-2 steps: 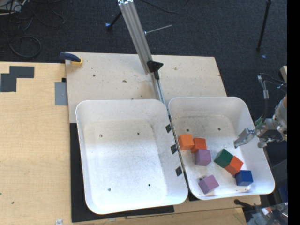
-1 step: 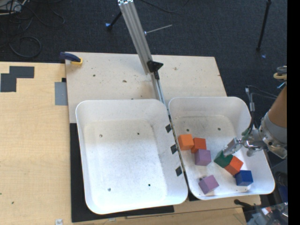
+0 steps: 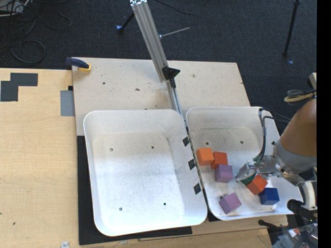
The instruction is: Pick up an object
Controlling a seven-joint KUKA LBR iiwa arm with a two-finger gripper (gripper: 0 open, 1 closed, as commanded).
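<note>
- Blocks crowd the right bin (image 3: 222,119): an orange block (image 3: 205,156) touches a red block (image 3: 220,158), with a purple block (image 3: 224,173) just below them.
- Another purple block (image 3: 229,202) sits alone near the front rim, open floor around it.
- Gripper (image 3: 247,177) is down in the bin's right half, tips just beside a second red block (image 3: 257,184) and a bit of green; how far it's open, I cannot tell, and nothing shows clearly between its tips.
- Blue block (image 3: 269,196) hugs the right wall, touching that red block. Tight corner there!
- Back half of this bin is bare, plenty of room.
- Left bin (image 3: 98,138) lies beside it, rims touching.
- Metal pole (image 3: 152,37) slants up behind the bins.
</note>
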